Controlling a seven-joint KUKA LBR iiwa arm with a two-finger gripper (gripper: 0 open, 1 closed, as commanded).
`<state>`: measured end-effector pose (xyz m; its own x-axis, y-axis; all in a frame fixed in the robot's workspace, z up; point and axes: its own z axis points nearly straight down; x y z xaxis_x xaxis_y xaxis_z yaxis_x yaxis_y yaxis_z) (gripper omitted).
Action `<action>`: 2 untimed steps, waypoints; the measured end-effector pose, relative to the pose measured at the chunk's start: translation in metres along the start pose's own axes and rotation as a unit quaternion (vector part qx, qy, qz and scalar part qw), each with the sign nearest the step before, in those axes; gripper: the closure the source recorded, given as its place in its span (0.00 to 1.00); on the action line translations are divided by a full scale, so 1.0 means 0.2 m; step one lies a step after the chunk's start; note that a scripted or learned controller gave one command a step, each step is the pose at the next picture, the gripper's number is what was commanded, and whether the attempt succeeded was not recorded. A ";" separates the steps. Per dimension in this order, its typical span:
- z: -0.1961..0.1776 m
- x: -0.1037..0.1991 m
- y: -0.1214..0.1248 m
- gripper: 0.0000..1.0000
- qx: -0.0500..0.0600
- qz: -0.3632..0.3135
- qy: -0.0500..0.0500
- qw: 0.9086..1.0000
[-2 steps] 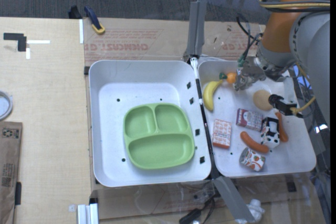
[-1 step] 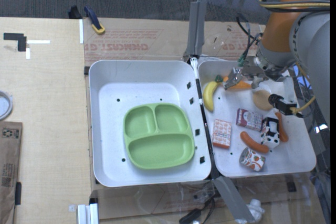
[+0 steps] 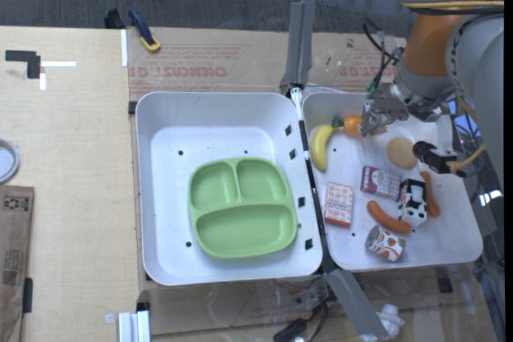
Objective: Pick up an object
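Over the far end of the right bin [image 3: 449, 256], my gripper [image 3: 372, 124] points down beside a small orange ball [image 3: 351, 124], with the banana [image 3: 321, 146] just past it; whether my fingers are parted I cannot tell. Behind it my wrist bends up to the orange band [image 3: 433, 28], and the arm reaches in from the right.

Bright, even overhead light; soft shadows; slightly soft focus throughout.

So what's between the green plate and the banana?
In the camera view, the two bins' white walls meet there, with a bare strip of left bin floor between the plate and the banana.
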<state>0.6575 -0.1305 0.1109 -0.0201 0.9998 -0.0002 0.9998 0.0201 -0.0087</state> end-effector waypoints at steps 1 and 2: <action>0.00 0.00 0.00 0.00 0.000 0.000 0.000 1.000; -0.05 -0.01 0.00 1.00 -0.001 0.000 0.000 1.000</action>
<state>0.6577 -0.1315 0.1203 -0.0192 0.9998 -0.0012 0.9998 0.0192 -0.0075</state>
